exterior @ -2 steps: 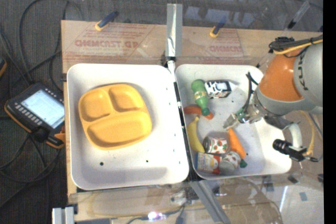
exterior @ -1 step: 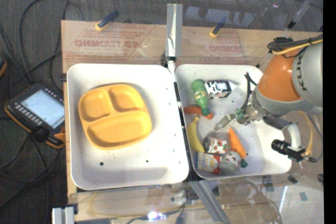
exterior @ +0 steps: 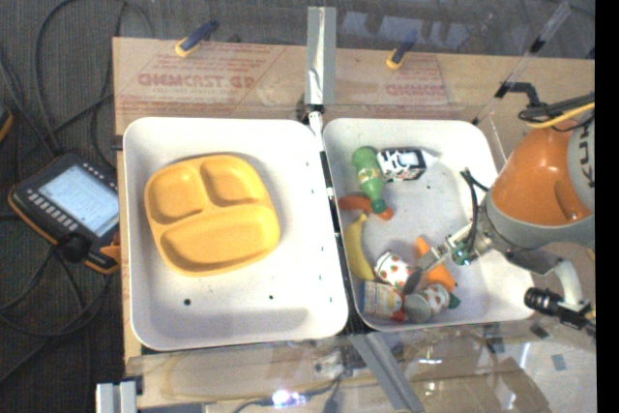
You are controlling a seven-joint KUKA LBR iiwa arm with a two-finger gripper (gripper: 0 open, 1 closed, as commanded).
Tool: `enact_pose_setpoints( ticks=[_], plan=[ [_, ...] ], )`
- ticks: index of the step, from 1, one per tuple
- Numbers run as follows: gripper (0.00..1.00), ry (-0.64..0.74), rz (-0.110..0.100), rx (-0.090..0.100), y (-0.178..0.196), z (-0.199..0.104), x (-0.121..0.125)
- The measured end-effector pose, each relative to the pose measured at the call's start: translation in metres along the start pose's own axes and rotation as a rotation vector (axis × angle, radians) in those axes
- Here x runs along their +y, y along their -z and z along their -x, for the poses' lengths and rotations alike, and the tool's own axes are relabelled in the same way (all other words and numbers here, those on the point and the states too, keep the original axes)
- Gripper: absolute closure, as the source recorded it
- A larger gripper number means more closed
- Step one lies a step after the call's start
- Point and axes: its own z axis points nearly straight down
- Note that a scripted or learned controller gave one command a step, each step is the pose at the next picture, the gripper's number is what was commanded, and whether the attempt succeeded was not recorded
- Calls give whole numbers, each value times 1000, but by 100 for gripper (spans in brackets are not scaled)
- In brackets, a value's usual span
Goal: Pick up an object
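Yellow divided plate in left bin, toys cluttering right bin

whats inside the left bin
A yellow divided plate lies in the left bin, its three compartments bare. Whatever is under the plate is covered.

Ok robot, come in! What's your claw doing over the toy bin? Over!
Gripper low in the right bin, down among the toy pile. Nothing seen held between its fingers. Banana and green bottle lie close by.
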Motion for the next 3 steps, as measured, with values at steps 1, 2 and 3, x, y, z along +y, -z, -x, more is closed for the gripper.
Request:
enact_pose_setpoints(
  ticks=[1,2,3],
  plan=[
    [100,1,3,4,10,-1,2],
    [100,-37,-16,14,101,-48,58],
    [100,25,-17,13,92,-86,76]
  ],
)
